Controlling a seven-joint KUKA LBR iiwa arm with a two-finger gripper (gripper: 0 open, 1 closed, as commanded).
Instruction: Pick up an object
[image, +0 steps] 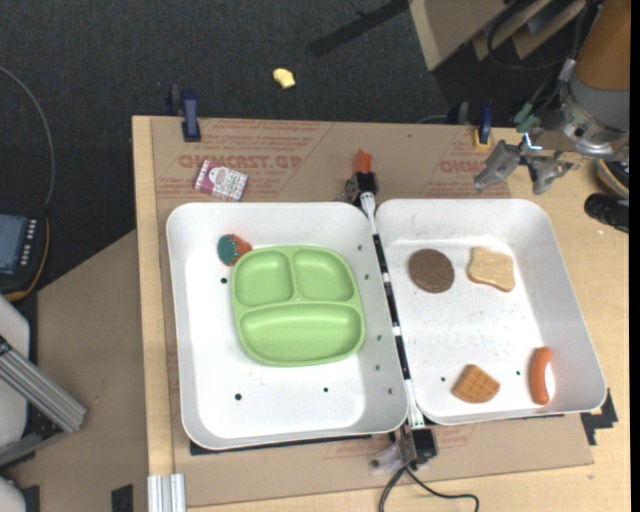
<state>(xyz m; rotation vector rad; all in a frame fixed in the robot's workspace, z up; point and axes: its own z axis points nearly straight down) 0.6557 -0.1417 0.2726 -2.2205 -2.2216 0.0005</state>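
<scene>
In the left bin (190, 330) a green tray (297, 304) sits mid-floor, while the right bin (560, 260) holds a brown disc (431, 270), toast (491, 268), waffle (475, 384) and sausage (541, 375), all seemingly light, stiff toys best pinched across their edges, with the hand (523, 166) hovering splayed wide and holding nothing above that bin's far edge.

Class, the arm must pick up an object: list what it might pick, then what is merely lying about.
Possible picks: brown round patty, toast slice, waffle piece, sausage, small round toy.

Lying about: green divided plate, pink card, yellow scrap.
</scene>
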